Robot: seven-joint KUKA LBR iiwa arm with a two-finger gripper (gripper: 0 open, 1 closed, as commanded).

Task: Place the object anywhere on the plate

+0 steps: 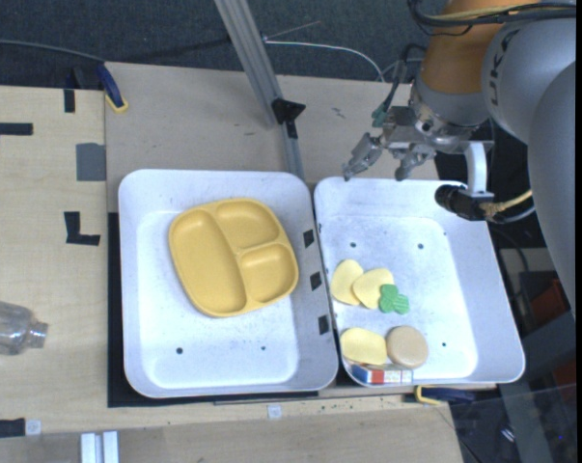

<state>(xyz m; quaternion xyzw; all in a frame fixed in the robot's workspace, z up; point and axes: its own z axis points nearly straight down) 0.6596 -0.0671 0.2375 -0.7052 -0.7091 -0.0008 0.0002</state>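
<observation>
Yellow plate (235, 256), three compartments, tilted in left bin (146, 355). Small toy foods clustered low in right bin (469, 258): pale yellow pieces (361, 285), green bit (395, 301), yellow slab (364, 346), tan round (406, 346); which counts as the object, can't tell. Gripper (377, 166) above right bin's far edge, jaws spread, holding nothing. Wooden bench (40, 249), clear bottle (9, 328) at left, dark carpet beyond.

Even, bright overhead light, faint shadows, slightly soft and grainy throughout
</observation>
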